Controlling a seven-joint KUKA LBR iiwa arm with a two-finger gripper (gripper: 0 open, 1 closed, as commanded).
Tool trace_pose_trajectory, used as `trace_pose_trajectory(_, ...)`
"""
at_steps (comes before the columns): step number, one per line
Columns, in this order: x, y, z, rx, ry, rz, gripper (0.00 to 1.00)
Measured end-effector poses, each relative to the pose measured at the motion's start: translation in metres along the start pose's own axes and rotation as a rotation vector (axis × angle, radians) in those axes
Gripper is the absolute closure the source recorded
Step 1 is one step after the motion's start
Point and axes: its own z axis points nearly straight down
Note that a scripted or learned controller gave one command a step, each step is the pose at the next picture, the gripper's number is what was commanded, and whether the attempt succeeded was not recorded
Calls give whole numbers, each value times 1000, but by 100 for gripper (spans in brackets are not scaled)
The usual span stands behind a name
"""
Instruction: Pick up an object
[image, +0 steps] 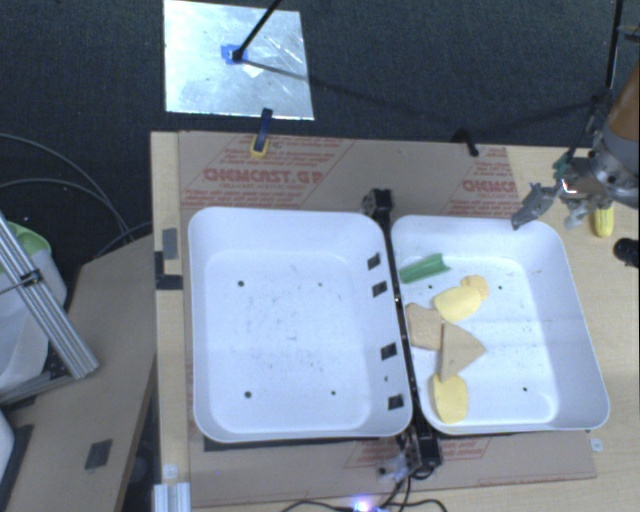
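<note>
Hovering over the far right corner of the right bin (535, 335), the gripper (553, 206) sits above the rim with its two fingers spread apart and nothing between them. It is well apart from every object in the bin.

The objects lie in a loose column along that bin's left side. A green strip (423, 267) lies farthest back, tilted, close to the wall. Nearer the camera is a yellow piece (462, 299), and just below it two tan wedges (425, 325) (461, 347) touch or overlap each other. A second yellow piece (450, 398) lies at the front, touching the lower wedge.

The left bin (290, 320) stands directly beside the right one, with black clips (380, 289) along the seam between them. Both bins rest on a cardboard sheet (330, 165) with red lettering, laid on the surface (120, 300). Beyond the cardboard, on dark floor, lies a silvery square sheet (238, 62).
</note>
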Motion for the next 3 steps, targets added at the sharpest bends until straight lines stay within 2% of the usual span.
trace_pose_trajectory(1,116,-11,116,9,6,-10,0)
trace_pose_trajectory(2,115,-58,147,7,2,2,0)
trace_pose_trajectory(3,114,-55,133,-2,0,1,100)
